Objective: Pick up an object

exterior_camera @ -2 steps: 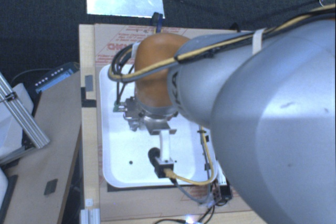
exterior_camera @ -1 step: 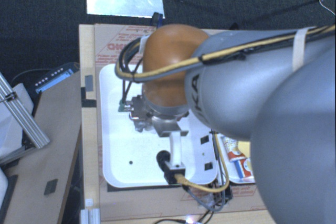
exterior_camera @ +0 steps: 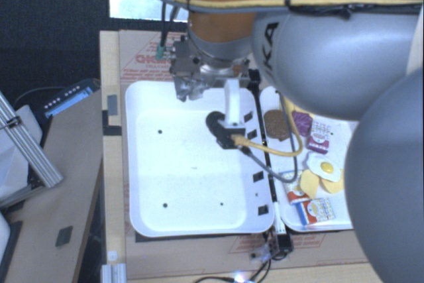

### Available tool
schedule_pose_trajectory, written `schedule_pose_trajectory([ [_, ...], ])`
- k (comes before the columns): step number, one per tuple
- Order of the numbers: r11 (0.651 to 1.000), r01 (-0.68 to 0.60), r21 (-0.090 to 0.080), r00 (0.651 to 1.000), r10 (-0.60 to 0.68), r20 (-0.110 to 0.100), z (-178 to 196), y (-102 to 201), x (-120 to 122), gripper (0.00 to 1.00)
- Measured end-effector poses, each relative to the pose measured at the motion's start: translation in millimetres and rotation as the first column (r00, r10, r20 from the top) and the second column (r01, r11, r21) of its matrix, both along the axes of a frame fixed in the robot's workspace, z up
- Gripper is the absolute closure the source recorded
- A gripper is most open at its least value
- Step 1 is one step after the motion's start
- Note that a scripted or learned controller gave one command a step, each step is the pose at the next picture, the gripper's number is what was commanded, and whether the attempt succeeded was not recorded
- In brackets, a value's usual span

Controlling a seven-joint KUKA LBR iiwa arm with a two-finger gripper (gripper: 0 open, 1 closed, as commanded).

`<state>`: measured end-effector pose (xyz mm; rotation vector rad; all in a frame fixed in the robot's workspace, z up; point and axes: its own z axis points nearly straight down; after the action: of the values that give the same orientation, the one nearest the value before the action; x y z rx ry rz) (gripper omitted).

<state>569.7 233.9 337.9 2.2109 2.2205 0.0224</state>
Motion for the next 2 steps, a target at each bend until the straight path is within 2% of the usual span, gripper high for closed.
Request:
schedule_pose_trajectory([
  [1,1.000,0.001,-0.007,1.000,-0.001,-0.028,-91,1,-84,1.00],
  [2,1.000,-0.001,0.000,1.000,0.001,-0.005,-1,1,-42,1.00],
])
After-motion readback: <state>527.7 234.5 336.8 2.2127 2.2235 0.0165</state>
